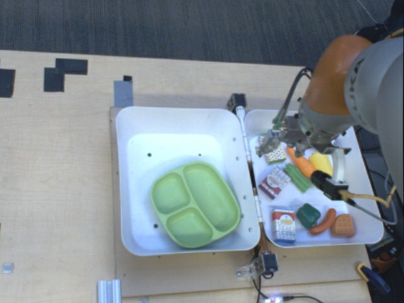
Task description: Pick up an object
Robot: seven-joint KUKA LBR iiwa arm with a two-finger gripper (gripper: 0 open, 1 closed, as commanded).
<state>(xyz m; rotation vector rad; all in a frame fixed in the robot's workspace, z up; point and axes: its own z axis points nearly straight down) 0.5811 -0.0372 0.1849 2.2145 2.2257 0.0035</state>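
My gripper [274,145] hangs low over the far left part of the right bin [261,122], beneath the grey and orange wrist. Just right of it lie an orange carrot [302,163] and a yellow piece [321,163]. A green vegetable [298,177] and a red-and-white packet [274,183] lie just in front of it. Nearer the bin's front are a small carton [284,225], a dark green pepper [308,214], a red sausage-like piece [323,221] and an orange biscuit-like piece [343,226]. The wrist hides whatever lies under it.
The left bin [158,137] holds a light green divided plate [196,204], tilted toward its front. A hinge ridge [249,163] separates the two bins. A black cable part with a yellow lead [338,191] stretches across the right bin's right side.
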